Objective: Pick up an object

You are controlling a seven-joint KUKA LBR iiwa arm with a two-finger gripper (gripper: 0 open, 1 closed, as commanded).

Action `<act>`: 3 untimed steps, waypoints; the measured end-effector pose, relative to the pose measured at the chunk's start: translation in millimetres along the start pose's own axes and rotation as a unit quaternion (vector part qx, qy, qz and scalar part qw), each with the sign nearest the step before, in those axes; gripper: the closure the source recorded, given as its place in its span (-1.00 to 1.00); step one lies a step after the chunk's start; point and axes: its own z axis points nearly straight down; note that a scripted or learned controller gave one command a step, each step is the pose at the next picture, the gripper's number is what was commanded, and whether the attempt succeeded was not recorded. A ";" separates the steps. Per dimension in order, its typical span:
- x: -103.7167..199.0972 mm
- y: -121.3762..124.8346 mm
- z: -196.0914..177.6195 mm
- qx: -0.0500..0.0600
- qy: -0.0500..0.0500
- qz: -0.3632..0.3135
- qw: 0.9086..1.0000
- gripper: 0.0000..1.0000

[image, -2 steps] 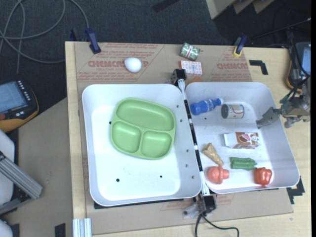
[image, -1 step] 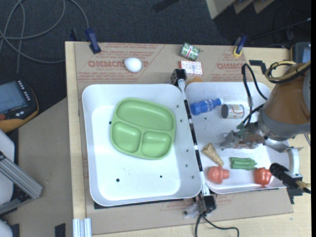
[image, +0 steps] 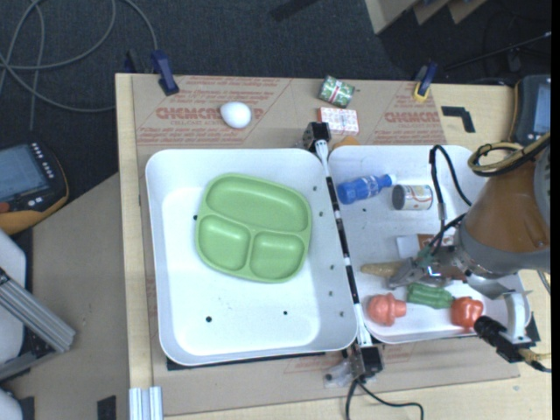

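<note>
A: Where is the arm (image: 507,221) working right now?

B: It is reaching into the right bin (image: 372,160) from the right side, and the claw (image: 426,265) is hanging low over the clutter near that bin's front edge.

A: Is it gripping anything?

B: I cannot tell. The claw is sitting just above a green toy (image: 430,297), but the wrist is hiding too much to say whether it is spread or closed, and nothing is visibly caught in it.

A: What else is lying there?

B: A red-orange toy (image: 385,309) is lying just left of the green one and another red piece (image: 466,311) just right of it. A tan stick-like object (image: 378,270) is lying to the claw's left. Further back, a blue bottle (image: 363,187) and a small can (image: 412,197) are lying side by side. The left bin (image: 175,322) is carrying a green divided plate (image: 254,227).

A: So which step is this?

B: I am judging it as the descent onto a target, probably the green toy. Next, the claw is needing to settle around it, close firmly, and lift straight up clear of its red neighbours.
</note>
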 end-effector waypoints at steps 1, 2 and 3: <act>-18.0 35.7 -0.7 -0.002 -0.001 0.000 1.000 -1.00; 9.2 111.6 -0.9 -0.001 0.000 -0.001 1.000 -1.00; 25.4 171.5 0.3 0.015 0.000 0.003 1.000 -1.00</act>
